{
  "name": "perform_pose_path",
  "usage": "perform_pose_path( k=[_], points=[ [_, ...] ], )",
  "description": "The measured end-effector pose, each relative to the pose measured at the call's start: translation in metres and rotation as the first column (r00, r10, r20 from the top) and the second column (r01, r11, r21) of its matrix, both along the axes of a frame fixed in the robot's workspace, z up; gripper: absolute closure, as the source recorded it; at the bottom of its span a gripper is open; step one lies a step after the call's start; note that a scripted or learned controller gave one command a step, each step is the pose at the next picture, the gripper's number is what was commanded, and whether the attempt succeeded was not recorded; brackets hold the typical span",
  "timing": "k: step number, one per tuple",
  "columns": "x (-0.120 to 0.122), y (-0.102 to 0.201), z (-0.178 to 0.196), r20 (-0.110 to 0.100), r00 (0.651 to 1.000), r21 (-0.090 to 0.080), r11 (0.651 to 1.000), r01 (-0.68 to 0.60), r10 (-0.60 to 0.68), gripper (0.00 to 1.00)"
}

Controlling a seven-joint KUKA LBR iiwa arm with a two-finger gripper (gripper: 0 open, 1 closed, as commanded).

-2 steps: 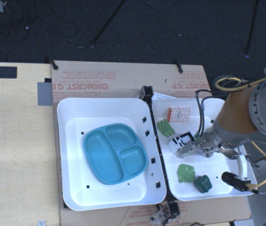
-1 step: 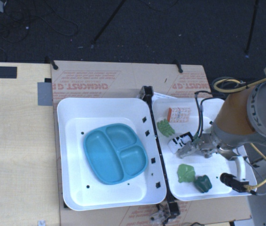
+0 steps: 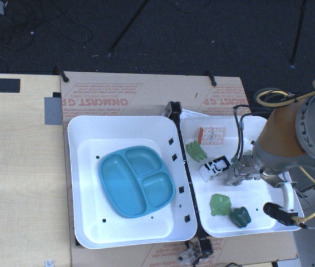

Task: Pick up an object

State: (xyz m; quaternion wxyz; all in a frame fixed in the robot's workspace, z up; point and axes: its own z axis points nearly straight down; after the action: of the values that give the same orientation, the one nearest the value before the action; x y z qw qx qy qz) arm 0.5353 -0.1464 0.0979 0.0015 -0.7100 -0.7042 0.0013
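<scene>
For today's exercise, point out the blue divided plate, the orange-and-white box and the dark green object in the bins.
blue divided plate (image 3: pixel 136 180): camera view, on the ridge where its three compartments meet.
orange-and-white box (image 3: pixel 212 136): camera view, middle of its top face.
dark green object (image 3: pixel 240 216): camera view, centre of its body.

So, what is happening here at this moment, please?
A grey robot arm with an orange band reaches into the right bin and its gripper is low, next to a small black-and-white object. Nothing is seen between its fingers. Around it lie an orange-and-white packet and three green pieces. The left bin holds a blue divided plate.
</scene>
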Motion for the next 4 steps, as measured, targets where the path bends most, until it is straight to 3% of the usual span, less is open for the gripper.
perform_pose_path(
  k=[3, 4],
  points=[
    [-0.001, 0.012, 0.170, 0.006, 1.000, -0.001, 1.000, -0.009, 0.009, 1.00],
    [0.013, 0.065, 0.164, 0.002, 1.000, 0.001, 1.000, -0.013, 0.013, 1.00]
  ],
)
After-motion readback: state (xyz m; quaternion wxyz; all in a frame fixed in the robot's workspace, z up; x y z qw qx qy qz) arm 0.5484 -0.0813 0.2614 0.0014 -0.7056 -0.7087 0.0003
